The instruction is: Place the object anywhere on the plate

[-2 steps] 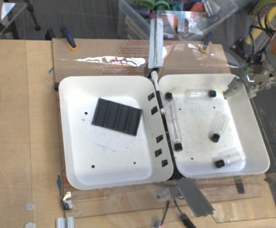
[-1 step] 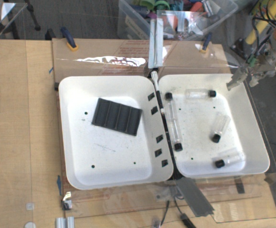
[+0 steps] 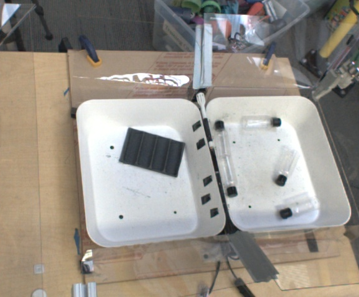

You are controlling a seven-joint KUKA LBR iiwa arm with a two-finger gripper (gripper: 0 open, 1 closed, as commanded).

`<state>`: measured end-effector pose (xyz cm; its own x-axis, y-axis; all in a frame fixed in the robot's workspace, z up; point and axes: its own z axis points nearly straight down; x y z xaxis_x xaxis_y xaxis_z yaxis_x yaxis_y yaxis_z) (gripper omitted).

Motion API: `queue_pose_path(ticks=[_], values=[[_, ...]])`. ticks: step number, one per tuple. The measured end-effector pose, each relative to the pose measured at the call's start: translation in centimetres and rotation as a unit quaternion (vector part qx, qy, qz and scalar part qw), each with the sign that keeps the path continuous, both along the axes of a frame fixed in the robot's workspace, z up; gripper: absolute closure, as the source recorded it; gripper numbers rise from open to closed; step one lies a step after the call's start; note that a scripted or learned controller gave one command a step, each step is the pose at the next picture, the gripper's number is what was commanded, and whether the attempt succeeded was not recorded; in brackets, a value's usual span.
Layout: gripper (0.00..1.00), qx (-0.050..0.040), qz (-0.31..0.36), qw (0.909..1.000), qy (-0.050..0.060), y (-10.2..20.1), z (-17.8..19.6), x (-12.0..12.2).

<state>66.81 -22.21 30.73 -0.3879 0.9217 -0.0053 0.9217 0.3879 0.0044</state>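
Here we are, looking down on the bench (image 3: pixel 25 166) with both bins side by side, and the dark ribbed plate (image 3: pixel 151 152) lies flat and a little askew in the left bin (image 3: pixel 93 113), toward its upper middle, with bare white floor all round it. Over in the right bin (image 3: pixel 331 166) sit the candidates: four clear tubes with black caps. One tube (image 3: pixel 258 123) lies near the top wall, a long tube (image 3: pixel 224 159) runs right along the left wall by the divider, a short tube (image 3: pixel 285 166) rests mid-bin, and a last tube (image 3: pixel 298 206) sits in the lower right corner. All of them are well apart from the plate, so by my reading nothing is delivered yet and the pick is still ahead. As for the hand, I cannot tell whether it is wide or narrow. Now, the dangers! These tubes are round, smooth and see-through, so a pinch that lands off-centre could squirt one sideways or set it rolling. The long one hugs the wall, leaving little room for a finger on that side. And even with a good carry, the plate's ribs may let a round tube roll off onto the bin floor if it is released from too high up.
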Motion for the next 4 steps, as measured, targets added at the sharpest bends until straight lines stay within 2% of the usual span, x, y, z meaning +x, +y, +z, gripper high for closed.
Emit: queue_pose_path(ticks=[1, 2, 3, 4], values=[[0.0, 0.0011, 0.125, 0.9922, 0.003, -0.1, 5.0, -8.1], [1.0, -0.0003, 0.124, 0.9923, -0.001, -0.2, 6.1, -8.0], [0.0, -0.0001, 0.124, 0.9923, -0.001, -0.2, 6.1, -8.0], [1.0, -0.0015, 0.124, 0.9923, -0.004, -0.2, 7.3, -7.8]])
